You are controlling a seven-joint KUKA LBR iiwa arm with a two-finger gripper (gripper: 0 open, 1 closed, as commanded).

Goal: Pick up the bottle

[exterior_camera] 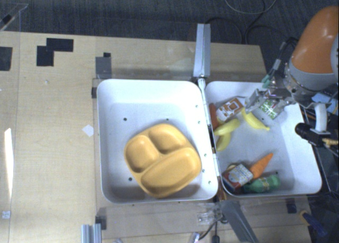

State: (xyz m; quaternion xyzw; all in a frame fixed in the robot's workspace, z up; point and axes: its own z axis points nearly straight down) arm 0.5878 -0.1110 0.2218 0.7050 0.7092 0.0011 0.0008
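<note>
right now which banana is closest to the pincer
The banana just under the pincer, up by the carton; the other banana lies against the divider.

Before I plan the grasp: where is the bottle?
The green bottle lies on its side at the right bin's near edge, beside the carrot and a small carton.

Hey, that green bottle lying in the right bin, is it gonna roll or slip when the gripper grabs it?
The green bottle lies on its side against the bin's near wall, so it probably rolls little. Its rounded, smooth-looking body may slip from a pinch. The carrot and small carton crowding it could get nudged.
</note>
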